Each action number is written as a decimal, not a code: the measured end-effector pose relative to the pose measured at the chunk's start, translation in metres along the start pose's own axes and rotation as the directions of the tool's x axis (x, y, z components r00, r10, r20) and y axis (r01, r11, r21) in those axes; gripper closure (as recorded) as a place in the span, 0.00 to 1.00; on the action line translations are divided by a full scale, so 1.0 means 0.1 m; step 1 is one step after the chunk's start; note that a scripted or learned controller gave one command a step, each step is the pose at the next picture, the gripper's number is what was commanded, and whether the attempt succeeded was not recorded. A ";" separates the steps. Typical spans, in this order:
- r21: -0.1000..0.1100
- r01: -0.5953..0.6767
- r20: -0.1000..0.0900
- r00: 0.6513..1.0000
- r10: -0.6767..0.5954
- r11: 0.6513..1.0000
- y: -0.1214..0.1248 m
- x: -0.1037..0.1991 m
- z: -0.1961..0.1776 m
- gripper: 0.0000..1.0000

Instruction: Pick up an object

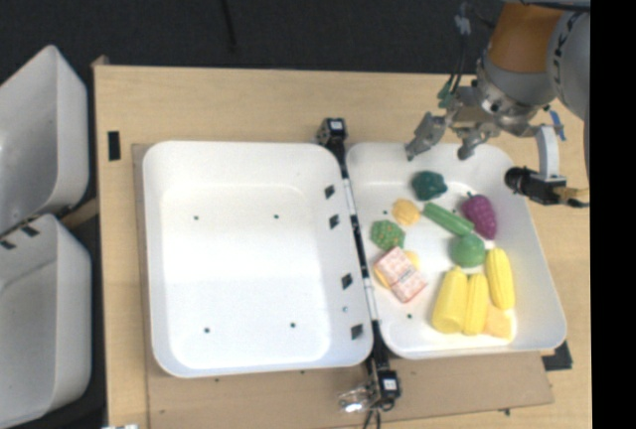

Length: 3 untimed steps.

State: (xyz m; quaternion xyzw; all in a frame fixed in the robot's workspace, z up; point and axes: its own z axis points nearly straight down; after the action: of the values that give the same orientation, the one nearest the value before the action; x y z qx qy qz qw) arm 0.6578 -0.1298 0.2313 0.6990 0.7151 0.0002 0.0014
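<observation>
I see the gripper [442,145] hanging with its fingers apart and nothing between them — just above the far edge of the right bin [532,318]. The toy foods lie in that bin — a dark green one [429,185] sits nearest the gripper.

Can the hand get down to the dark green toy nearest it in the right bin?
Probably yes. The hand hangs open above the right bin's far edge, and the dark green toy lies just below it, uncovered, with a gap to the yellow piece.
</observation>
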 end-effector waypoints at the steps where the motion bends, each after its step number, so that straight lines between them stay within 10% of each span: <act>1: 0.010 -0.029 -0.001 1.000 0.029 1.000 -0.32 -0.59 1.26 0.00; 2: 0.006 -0.019 0.000 1.000 0.019 1.000 0.31 -0.27 1.30 0.00; 3: 0.001 -0.028 0.003 1.000 0.028 1.000 -0.19 -0.89 0.94 0.00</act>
State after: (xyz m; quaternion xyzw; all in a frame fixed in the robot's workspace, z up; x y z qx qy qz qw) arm 0.6415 -0.2194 0.1376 0.7090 0.7052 -0.0012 0.0018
